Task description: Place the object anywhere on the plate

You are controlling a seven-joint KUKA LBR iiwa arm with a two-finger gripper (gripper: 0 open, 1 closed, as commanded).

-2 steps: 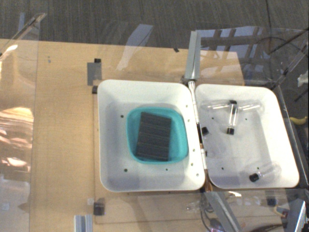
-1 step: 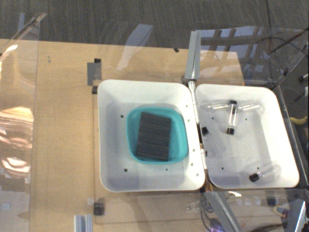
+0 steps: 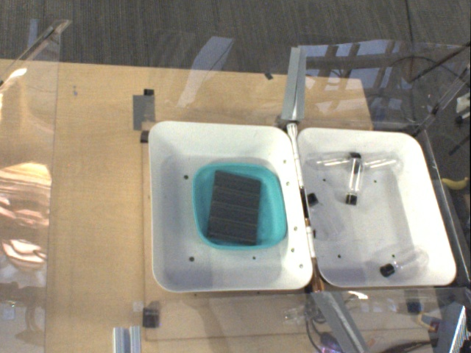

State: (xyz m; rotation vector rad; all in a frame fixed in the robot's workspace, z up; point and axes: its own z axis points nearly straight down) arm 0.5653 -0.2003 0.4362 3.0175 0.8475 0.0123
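A teal square plate (image 3: 199,197) sits in the middle of the left white bin (image 3: 168,226). A dark grey ribbed rectangular block (image 3: 235,207) lies flat on the plate, its long side running front to back, slightly tilted. It rests wholly inside the plate's rim.
The right white bin (image 3: 419,212) holds several clear tubes with black caps: one upright in the picture (image 3: 354,179) near the back, one (image 3: 399,262) at the front right. A small black piece (image 3: 311,198) lies by the bin's left wall. A metal bar (image 3: 293,87) stands behind the bins.
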